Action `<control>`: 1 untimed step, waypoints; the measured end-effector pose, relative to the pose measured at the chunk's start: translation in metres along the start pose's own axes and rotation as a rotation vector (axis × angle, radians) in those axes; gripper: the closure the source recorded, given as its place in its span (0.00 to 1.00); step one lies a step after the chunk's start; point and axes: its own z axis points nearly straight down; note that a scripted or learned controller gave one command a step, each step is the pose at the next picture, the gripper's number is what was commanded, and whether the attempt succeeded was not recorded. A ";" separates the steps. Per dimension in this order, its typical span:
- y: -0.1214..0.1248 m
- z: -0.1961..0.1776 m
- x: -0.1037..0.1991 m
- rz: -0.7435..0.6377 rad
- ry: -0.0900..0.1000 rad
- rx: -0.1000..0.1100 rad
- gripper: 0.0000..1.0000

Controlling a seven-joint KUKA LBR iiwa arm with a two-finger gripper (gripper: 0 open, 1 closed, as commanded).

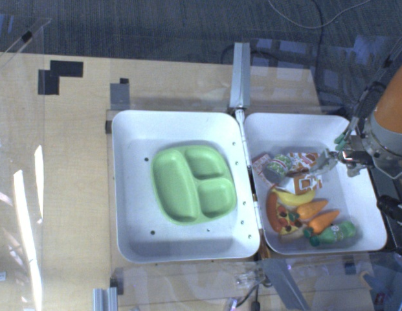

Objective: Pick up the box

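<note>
A pale wooden bench (71, 193) stands on dark blue-grey carpet, seen from above at a slant, with two shallow white bins set side by side on it. The box (307, 183), a small white carton with orange print, lies in the right bin (366, 203), near its middle, among a loose heap of toy food. Just left of the box rests a crumpled printed packet (281, 165) in grey, green and red. Just below the box lies a yellow banana (292, 197), and under that an orange carrot (312, 210) beside a second carrot (325, 220). A slice of pizza (278, 216) lies to the left of the carrots, and a green bottle-like item (331, 234) lies along the bin's near edge. The gripper (329, 161) reaches in from the right at the end of the grey arm (385, 131) with its orange band, its tip low over the heap just above and right of the box; whether its fingers are open or closed cannot be told. The left bin (129, 225) holds a light green divided tray (194, 183) with three compartments, lying flat near the centre.
</note>
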 end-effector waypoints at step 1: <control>0.029 0.109 0.021 0.089 0.000 0.001 0.00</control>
